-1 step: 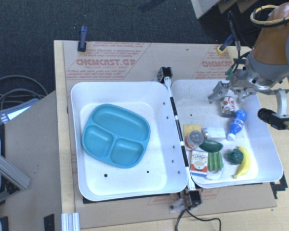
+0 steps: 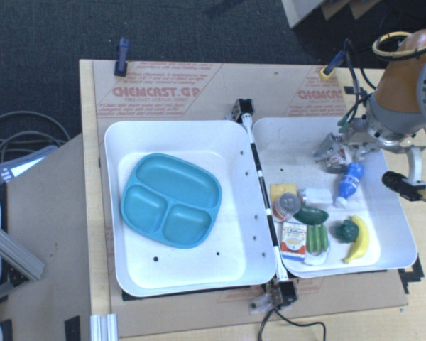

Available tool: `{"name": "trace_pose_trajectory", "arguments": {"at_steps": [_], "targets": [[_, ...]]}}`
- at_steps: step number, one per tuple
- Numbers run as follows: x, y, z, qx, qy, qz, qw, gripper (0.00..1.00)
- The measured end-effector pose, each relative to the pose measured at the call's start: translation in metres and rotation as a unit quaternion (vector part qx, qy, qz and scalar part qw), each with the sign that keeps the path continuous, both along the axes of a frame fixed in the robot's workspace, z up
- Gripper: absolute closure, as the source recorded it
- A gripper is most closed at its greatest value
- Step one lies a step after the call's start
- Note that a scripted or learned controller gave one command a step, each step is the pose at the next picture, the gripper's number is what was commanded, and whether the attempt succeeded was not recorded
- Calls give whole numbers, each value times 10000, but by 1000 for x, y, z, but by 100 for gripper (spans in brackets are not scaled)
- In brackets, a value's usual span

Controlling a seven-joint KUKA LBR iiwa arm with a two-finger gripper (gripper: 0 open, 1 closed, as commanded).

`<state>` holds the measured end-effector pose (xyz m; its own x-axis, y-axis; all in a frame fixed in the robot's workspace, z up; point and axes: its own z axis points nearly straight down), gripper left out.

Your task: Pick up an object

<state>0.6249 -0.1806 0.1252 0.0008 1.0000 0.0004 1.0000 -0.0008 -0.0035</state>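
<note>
- Nearest the camera, in the right bin (image 2: 405,247), a small red-and-white carton (image 2: 293,237) is lying at the near left corner, with a green cucumber (image 2: 317,237) just to its right.
- Right of those, a yellow banana (image 2: 360,239) is curving around a dark green vegetable (image 2: 346,230).
- Slightly farther in, a dark green avocado-like piece (image 2: 312,215) is lying beside a round can (image 2: 289,204), which is sitting on a yellow block (image 2: 282,191).
- Right of these, a blue-and-white bottle (image 2: 348,183) is lying tilted.
- Over in the left bin (image 2: 128,261), a blue divided plate (image 2: 171,199) is sitting near the middle.
- At the far side of the right bin, the gripper (image 2: 335,153) is hanging low just beyond the bottle's blue end; whether its fingers are spread or closed, I cannot tell, and nothing is visibly sitting between them.
</note>
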Motion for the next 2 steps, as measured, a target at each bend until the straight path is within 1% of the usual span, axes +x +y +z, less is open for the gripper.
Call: {"name": "trace_pose_trajectory", "arguments": {"at_steps": [1, 2], "targets": [[23, 8, -41, -4, -22, 7, 10000, 0], [24, 8, -30, -14, -37, 11, 10000, 100]]}}
